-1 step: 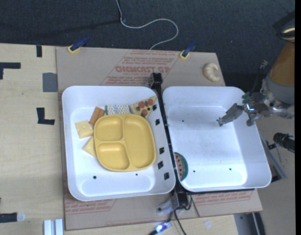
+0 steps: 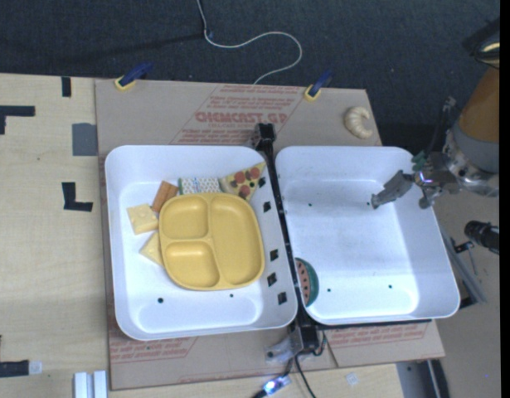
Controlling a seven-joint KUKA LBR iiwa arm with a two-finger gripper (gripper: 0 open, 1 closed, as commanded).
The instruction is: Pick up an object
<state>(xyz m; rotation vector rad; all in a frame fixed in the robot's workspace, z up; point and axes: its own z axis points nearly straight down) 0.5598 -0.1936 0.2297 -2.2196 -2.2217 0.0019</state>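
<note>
Still in the approach step I'd say: the gripper (image 2: pixel 386 196) hangs over the right bin's (image 2: pixel 354 297) far-right corner pinching nothing, while the yellow plate (image 2: pixel 211 240) fills the left bin's (image 2: pixel 122 222) middle, so it needs to swing across.

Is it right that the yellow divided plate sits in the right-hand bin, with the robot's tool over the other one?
Not quite. In the camera view the yellow divided plate sits in the left bin, among a few small items. The tool is over the right bin, near its far right corner.
</note>
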